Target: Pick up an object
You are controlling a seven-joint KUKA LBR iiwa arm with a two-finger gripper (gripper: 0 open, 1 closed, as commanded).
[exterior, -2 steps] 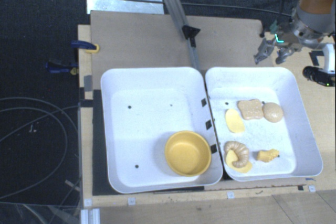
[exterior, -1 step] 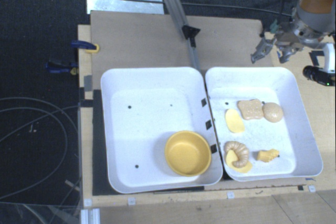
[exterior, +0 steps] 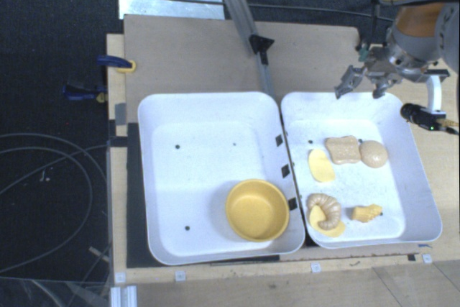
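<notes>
Above the right bin's (exterior: 417, 176) far rim hangs the gripper (exterior: 365, 85), fingers spread, holding nothing. Below it in that bin lie a toast (exterior: 343, 149), a bun (exterior: 373, 154), a chip (exterior: 321, 165), a croissant (exterior: 325, 212) and a small yellow piece (exterior: 366, 213). Best to drop straight onto the toast, clear of the bun touching it. A bowl (exterior: 256, 208) sits in the left bin (exterior: 194, 118). Both bins rest on a brown table (exterior: 302, 54); cables cross dark carpet.

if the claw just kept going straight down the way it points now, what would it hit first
Probably the far rim of the right bin. The open claw hangs over that edge with nothing between its fingers. Depth is hard to judge from this slanted view.
</notes>
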